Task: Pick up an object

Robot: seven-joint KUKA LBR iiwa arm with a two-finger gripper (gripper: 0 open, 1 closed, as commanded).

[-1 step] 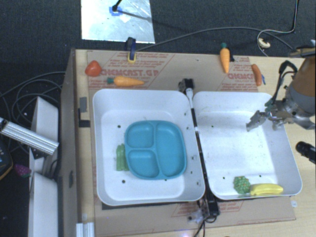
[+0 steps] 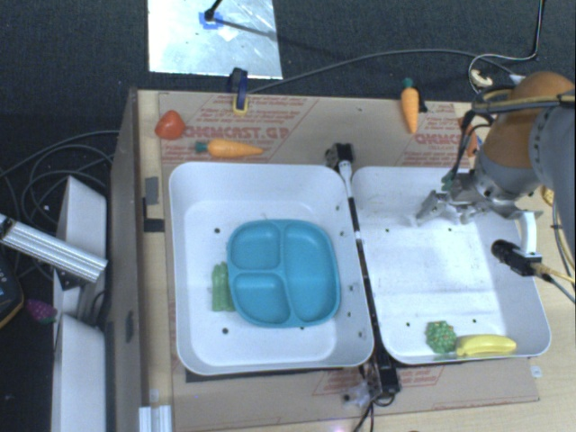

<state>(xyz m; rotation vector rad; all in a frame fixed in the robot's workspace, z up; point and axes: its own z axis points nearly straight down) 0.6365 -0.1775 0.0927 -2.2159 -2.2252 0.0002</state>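
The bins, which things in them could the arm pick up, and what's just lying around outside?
For the job: tool, banana, broccoli, blue divided plate, green piece beside it.

Lying about: two carrots, tomato, foil sheet.

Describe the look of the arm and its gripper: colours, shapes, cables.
The arm is grey and rounded, with a bulging orange band above the wrist. Thin cables loop around the band. The gripper is silvery metal, angular, ending in two slim fingers. A black fitting with a white bracket sits below it.
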